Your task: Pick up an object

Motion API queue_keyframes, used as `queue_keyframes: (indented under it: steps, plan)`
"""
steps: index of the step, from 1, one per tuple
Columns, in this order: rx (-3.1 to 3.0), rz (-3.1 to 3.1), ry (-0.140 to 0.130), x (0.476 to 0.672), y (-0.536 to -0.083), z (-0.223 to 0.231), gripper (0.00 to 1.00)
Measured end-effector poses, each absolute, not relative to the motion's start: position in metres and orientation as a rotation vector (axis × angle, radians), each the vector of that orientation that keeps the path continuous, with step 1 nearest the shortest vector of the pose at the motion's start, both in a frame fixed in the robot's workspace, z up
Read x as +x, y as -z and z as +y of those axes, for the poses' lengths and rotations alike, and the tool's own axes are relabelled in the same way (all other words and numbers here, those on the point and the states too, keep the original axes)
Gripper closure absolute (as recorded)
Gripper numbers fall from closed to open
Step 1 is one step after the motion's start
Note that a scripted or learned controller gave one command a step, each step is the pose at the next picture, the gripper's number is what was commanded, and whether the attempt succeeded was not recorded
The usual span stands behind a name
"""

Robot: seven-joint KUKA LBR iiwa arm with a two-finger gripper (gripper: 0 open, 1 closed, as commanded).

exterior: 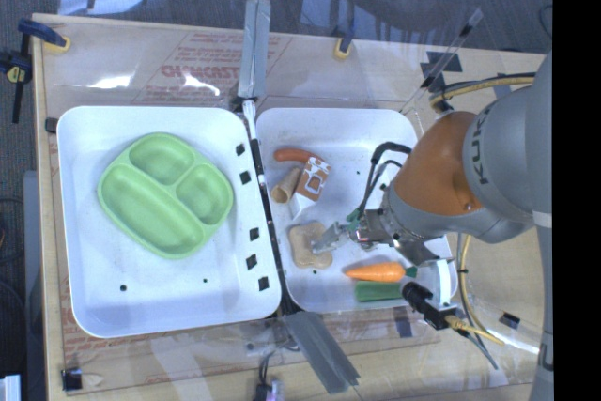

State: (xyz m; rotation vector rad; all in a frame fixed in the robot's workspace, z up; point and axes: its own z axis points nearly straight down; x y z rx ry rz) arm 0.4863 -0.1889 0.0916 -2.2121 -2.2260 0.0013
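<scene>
The toast slice (310,245) lies flat in the right bin (376,122), near its front left, with the gripper (326,239) set down upon it. Whether the jaws are parted or have hold of anything cannot be told. A thin, flat, matt slice is best taken by its edges, squarely. Close by lie a smooth, tapered carrot (375,272) and a glossy sausage (292,155).

Two bins (75,202), one green plate (166,193), and perhaps six food pieces (376,272).
</scene>
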Motion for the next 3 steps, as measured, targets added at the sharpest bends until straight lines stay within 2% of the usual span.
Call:
queue_keyframes:
  steps: [1,2,3]
  plan:
    - [-2.124,-2.311,0.002,0.563,-0.091,-0.141,0.0]
    - [-2.085,-2.34,-0.006,0.612,-0.089,-0.139,0.0]
    - [-2.078,-2.339,-0.01,0.612,-0.096,-0.139,1.0]
